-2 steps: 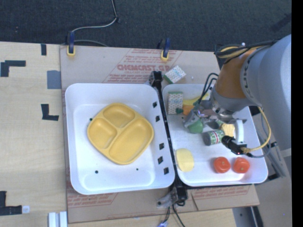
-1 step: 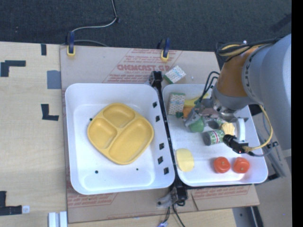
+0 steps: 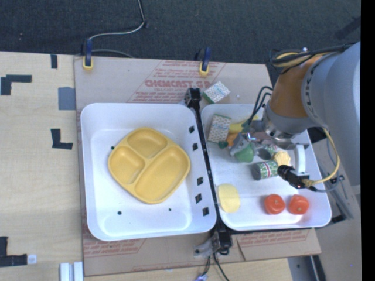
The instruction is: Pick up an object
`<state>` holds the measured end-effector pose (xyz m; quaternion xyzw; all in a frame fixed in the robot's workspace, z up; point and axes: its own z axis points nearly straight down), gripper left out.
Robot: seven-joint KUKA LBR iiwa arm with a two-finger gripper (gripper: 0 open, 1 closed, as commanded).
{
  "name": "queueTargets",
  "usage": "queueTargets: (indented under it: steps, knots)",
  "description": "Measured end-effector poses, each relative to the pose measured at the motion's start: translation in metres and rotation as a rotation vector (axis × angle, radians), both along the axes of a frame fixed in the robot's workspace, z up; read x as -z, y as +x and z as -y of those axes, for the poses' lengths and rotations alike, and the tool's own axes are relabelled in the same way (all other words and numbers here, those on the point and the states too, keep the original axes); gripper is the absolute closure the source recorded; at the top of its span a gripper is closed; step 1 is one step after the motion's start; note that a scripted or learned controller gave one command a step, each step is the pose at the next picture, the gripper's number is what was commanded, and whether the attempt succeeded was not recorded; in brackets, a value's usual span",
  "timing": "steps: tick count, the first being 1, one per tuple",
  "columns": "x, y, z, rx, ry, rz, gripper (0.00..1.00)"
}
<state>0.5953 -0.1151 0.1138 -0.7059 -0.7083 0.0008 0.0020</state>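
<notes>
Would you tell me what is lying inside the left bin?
The left bin holds a yellow divided plate with three compartments, lying flat near its middle. A few small dark specks dot the floor. Whatever is under the plate is covered.

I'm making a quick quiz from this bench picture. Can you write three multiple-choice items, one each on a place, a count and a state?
1. Where does the yellow divided plate lie?
A. left bin
B. right bin
C. on the cardboard

2. How many red tomatoes lie in the right bin?
A. one
B. two
C. four

3. How does the small can rest?
A. upright
B. on its side
C. stacked on the plate

Answers: 1 A, the plate fills the middle of the left bin. 2 B, two sit side by side near the front edge. 3 B, its label faces up.
</notes>
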Motion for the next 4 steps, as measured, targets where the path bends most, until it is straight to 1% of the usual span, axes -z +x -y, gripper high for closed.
queueTargets:
  steps: [1, 2, 3, 4]
  knots:
    - [0.028, 0.019, 0.008, 0.002, 0.002, -0.009, 1.0]
    - [0.019, 0.02, 0.007, 0.001, 0.0, -0.003, 1.0]
    - [0.01, 0.019, 0.006, -0.001, 0.0, -0.004, 1.0]
    - [0.026, 0.046, 0.005, 0.006, -0.006, -0.028, 1.0]
